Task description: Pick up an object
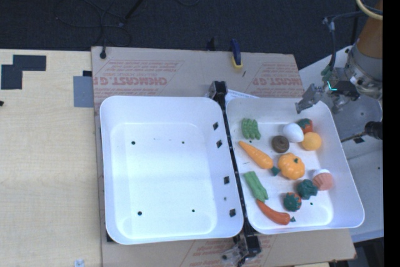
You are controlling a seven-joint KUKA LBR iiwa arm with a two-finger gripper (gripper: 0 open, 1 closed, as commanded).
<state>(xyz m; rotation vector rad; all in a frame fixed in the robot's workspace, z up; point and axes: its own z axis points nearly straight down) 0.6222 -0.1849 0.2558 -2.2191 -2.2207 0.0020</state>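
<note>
Toy foods lie together in the right bin, none lifted yet. The claw hovers at the bin's far corner; its state I cannot tell. Next it must descend over one piece.

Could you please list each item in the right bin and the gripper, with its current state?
gripper: above the right bin's far right corner, holding nothing
carrot: lying flat, diagonal
orange pumpkin: resting in the bin
white egg: resting beside the brown ball
red pepper: lying flat near the front wall
right bin: holds all the toys
</note>
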